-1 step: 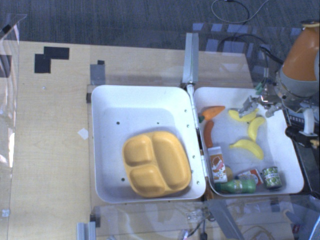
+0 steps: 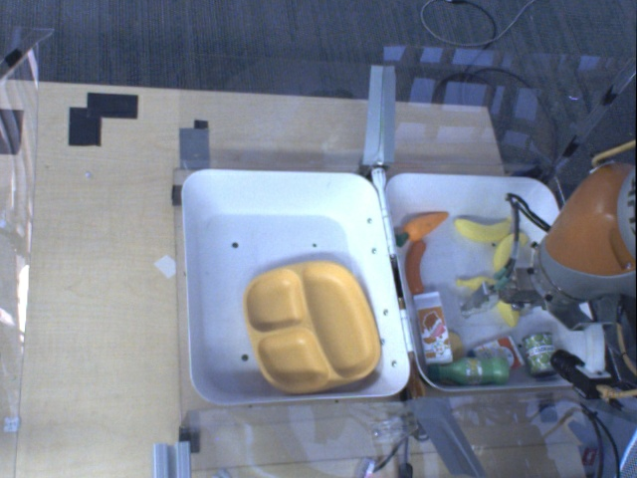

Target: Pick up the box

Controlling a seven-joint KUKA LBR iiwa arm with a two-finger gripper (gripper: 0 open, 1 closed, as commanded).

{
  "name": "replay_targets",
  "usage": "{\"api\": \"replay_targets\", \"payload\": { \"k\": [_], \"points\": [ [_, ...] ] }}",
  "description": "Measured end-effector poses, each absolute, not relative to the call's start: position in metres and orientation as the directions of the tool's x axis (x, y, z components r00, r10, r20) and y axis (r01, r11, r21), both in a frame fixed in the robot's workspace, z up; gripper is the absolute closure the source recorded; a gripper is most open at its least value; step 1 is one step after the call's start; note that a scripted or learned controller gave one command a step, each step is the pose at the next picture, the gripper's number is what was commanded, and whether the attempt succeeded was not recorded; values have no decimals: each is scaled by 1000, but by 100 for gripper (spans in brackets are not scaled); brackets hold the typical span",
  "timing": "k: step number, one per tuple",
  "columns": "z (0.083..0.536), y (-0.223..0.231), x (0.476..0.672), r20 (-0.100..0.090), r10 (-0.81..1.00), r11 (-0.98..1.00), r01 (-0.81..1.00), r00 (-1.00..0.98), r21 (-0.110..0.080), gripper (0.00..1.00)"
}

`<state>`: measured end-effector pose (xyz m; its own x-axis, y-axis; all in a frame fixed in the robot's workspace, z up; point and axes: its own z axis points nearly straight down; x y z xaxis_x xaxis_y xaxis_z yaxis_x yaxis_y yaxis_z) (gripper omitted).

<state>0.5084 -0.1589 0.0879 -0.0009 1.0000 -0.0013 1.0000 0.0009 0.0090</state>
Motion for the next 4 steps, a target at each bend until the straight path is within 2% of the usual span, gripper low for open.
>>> {"api": "replay_targets", "payload": {
  "k": [1, 2, 3, 4],
  "points": [
    [89, -89, 556, -1, 999, 38, 999, -38, 16, 0],
    [88, -88, 601, -2, 996, 87, 996, -87, 12, 0],
    [84, -100, 665, 5, 999, 49, 998, -49, -28, 0],
    [203, -149, 626, -3, 985, 171, 985, -171, 4, 0]
  ]
}}
